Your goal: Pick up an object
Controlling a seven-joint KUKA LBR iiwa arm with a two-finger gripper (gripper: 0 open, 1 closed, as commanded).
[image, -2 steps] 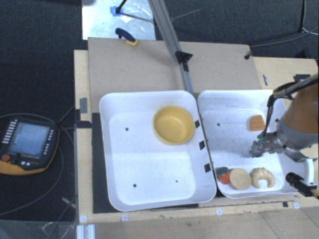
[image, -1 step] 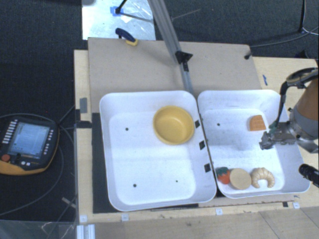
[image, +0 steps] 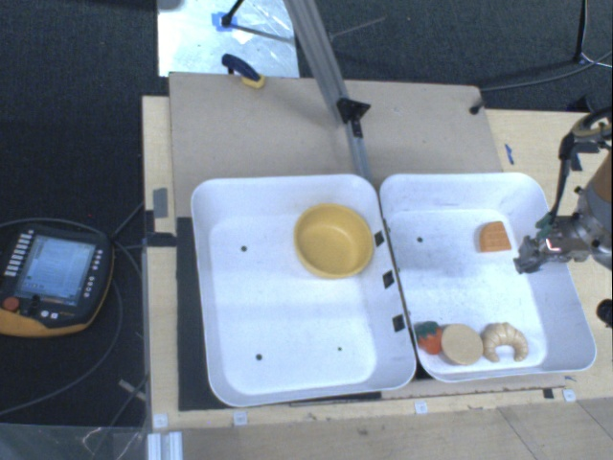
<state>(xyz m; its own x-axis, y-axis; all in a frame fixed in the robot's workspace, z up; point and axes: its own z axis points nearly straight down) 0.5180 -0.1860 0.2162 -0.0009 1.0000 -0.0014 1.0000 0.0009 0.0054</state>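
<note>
Approach step, nothing grasped. Gripper [image: 533,257] sits at the right bin's [image: 565,348] right rim, mid-right of frame; its opening cannot be told. Nearest candidate, orange block [image: 494,237], lies just left. Next: shift left, descend.

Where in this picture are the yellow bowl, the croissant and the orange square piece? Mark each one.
yellow bowl [image: 332,240], camera view, on its inner floor, left bin.
croissant [image: 505,340], camera view, on its middle hump, right bin.
orange square piece [image: 494,237], camera view, on its top face, right bin.
</note>
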